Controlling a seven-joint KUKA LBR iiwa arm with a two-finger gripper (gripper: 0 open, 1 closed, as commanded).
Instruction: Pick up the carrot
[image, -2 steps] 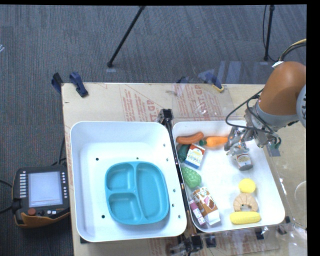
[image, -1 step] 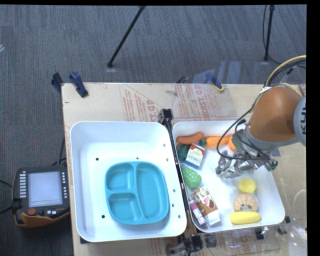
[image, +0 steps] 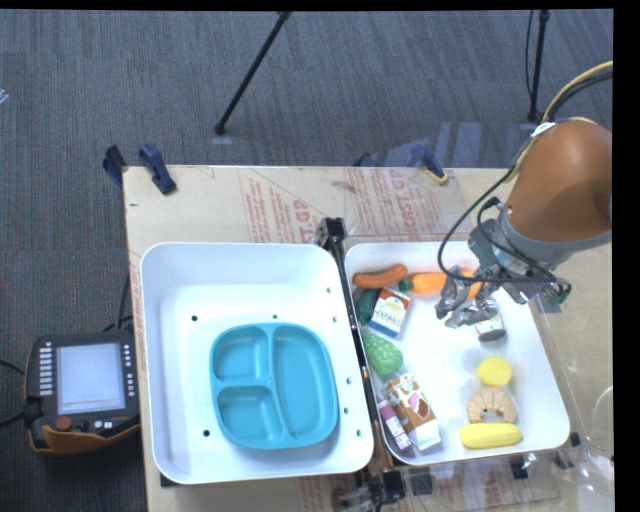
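Hovering over the right bin (image: 556, 395), the gripper (image: 468, 312) hangs with fingers spread and nothing between them. The carrot (image: 432, 283) lies just up-left of the fingertips, near the bin's far wall, a sausage (image: 381, 276) beyond it further left.

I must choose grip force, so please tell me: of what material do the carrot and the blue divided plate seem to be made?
The carrot looks like moulded plastic toy food: uniform orange, smooth, with a slight sheen. The blue divided plate also looks like plastic: one even turquoise colour, rounded moulded compartment ridges, semi-gloss surface. Hardness cannot be judged from the picture.
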